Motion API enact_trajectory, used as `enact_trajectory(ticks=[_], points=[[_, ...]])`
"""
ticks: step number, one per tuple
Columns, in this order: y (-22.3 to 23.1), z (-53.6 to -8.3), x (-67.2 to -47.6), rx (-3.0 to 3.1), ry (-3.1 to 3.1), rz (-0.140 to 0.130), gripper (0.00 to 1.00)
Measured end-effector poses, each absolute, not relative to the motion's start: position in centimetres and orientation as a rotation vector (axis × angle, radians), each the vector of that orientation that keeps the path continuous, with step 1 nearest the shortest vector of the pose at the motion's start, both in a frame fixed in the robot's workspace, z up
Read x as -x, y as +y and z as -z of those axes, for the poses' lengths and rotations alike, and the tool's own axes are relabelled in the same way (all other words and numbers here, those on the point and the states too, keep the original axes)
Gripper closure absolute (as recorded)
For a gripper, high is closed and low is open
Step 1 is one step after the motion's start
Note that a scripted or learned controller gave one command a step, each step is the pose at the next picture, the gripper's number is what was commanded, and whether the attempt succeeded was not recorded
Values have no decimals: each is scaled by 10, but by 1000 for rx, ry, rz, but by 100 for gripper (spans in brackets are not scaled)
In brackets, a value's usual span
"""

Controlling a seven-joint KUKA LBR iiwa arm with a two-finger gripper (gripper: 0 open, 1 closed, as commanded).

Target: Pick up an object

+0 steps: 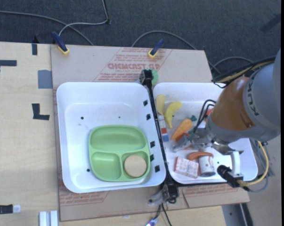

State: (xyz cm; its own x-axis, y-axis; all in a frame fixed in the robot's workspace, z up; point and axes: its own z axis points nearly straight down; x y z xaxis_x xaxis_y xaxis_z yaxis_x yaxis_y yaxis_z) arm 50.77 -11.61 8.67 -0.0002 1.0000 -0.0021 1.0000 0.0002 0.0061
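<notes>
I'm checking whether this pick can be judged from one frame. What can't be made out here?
- Hand: in the camera view the arm's wrist covers it, so its fingers are unreadable.
- Carrot: its lower end runs under the wrist; contact is unclear.
- Small can: label too small to read.
- Right bin: the arm hides its far right side.

Dark carpet floor (189,8), black cables (104,4), pale wooden bench (19,140), cardboard sheet (127,65) clamped on top
</notes>
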Motion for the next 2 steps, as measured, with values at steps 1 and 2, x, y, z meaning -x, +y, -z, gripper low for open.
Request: enact_trajectory(ticks=[1,2], points=[[-103,-87,-556,-2217,2217,-3,0],[-103,-96,-555,-2217,2218,-1,100]])
